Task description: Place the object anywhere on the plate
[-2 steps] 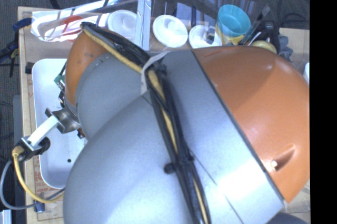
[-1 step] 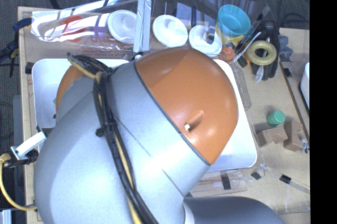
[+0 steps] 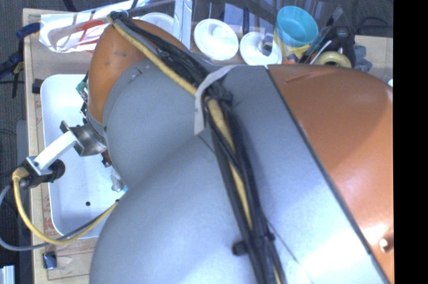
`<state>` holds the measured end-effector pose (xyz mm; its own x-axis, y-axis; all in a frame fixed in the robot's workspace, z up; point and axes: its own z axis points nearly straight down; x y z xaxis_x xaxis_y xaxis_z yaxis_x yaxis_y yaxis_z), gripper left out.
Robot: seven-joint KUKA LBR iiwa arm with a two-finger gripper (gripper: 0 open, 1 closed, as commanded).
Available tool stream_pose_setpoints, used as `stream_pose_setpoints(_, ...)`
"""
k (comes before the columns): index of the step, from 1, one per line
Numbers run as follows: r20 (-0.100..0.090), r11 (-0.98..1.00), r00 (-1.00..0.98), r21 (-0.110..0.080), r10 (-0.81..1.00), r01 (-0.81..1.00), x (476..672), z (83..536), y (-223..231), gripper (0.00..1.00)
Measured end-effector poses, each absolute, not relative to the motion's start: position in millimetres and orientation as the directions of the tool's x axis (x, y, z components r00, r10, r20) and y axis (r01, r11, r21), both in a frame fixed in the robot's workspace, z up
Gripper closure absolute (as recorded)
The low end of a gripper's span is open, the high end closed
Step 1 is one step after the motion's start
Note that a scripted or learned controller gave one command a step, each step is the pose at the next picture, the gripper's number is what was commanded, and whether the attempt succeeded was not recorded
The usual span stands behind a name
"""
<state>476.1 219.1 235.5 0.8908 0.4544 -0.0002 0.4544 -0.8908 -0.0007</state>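
Spanning most of the view, the grey and orange arm point(image 3: 267, 169) covers both bins, with a cable bundle point(image 3: 221, 122) running along it. The end effector sits hidden beneath the arm over the left bin point(image 3: 57, 135), so its state cannot be told. The task's object and the plate cannot be located. A blue cup point(image 3: 296, 27) and two white lids point(image 3: 215, 39) stand at the counter's far edge.

Arm point(image 3: 221, 162) over bin point(image 3: 67, 209) — cup point(image 3: 296, 25) behind.
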Motion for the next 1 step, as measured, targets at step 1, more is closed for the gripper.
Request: stream_pose_setpoints(1, -0.007, -0.664, 0.664, -0.007, 0.748, 0.748, 527.2, 89.7, 218.8, 0.00)
